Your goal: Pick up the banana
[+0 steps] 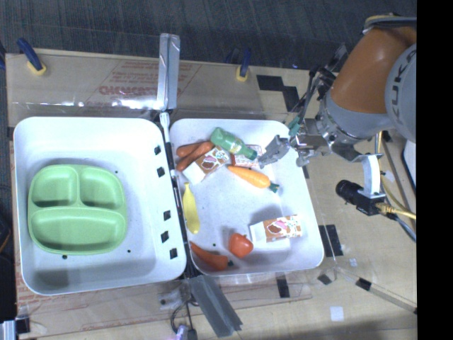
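The yellow banana [190, 210] lies lengthwise against the left wall of the right bin [306, 190]. My gripper [287, 151] hovers over the bin's upper right part, well to the right of the banana and far from it. It is open, with nothing between its fingers. Just left of it and below lie an orange carrot [252, 177] and a green bottle [231, 143].
The right bin also holds a second carrot [192, 151], a small carton [212, 163], a larger carton [277, 231], a red tomato [241, 244] and a red pepper [209, 258]. A green divided plate [76, 208] sits in the left bin [141, 137]. A metal divider [168, 69] stands between the bins.
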`<state>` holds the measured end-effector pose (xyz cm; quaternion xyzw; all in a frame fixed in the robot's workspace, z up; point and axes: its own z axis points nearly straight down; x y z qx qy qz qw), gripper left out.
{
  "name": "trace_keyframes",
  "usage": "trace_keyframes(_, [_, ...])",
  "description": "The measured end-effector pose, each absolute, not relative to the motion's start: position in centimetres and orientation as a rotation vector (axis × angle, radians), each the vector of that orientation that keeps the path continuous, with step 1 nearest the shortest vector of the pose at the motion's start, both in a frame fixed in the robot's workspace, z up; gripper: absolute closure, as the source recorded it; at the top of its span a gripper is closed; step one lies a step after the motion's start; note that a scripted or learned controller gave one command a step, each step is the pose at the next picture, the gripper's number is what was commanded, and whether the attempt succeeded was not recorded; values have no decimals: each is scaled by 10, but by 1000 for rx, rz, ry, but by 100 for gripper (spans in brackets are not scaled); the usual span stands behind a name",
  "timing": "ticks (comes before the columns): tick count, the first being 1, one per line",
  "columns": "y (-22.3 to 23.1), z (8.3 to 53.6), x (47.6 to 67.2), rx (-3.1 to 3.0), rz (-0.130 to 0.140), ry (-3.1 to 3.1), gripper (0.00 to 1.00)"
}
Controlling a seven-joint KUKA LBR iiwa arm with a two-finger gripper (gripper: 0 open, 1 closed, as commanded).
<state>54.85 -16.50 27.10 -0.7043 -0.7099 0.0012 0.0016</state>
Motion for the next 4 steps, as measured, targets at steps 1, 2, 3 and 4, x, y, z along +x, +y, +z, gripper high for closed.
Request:
trace_keyframes(1, [-120, 158, 557, -2240, 5, -2198, 0])
trace_keyframes(2, [-40, 191, 540, -2452, 3, -1961, 0])
trace_keyframes(3, [45, 190, 520, -2498, 9, -1898, 0])
trace_keyframes(4, [-27, 191, 485, -2524, 7, -1865, 0])
